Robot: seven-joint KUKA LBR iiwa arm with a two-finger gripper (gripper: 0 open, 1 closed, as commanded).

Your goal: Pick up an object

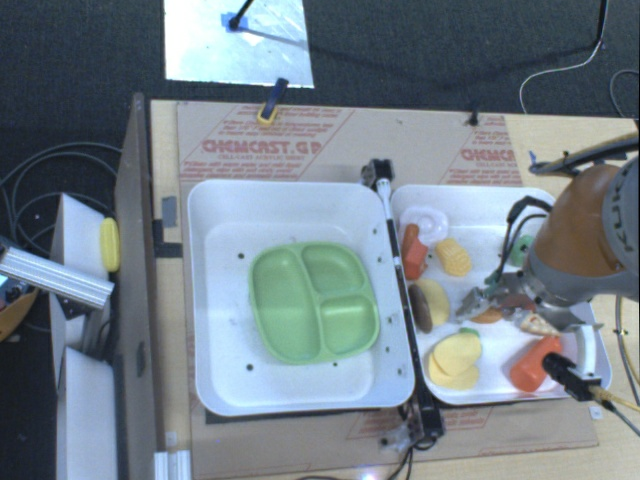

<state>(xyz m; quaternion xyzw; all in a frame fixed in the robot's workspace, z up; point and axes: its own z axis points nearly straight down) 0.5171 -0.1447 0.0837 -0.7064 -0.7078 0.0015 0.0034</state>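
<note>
The right bin (580,353) holds several toy foods. Among them are an orange carrot (412,253), a yellow corn piece (454,258), a pale pink-and-white item (430,224), a brown and yellow potato-like piece (429,304), yellow slices (455,358) and a red-orange piece (530,366). My gripper (484,303) is low in the middle of this bin, just right of the potato-like piece. It sits over a small brown item (490,317). A pizza-like wedge (535,321) lies just right of it. I cannot see anything clearly held.
The left bin (230,228) holds a green divided plate (313,301). The grey and orange arm (585,233) covers the right bin's far right side, with a green item (520,250) partly hidden beside it. A black clamp (380,175) sits at the divider's far end.
</note>
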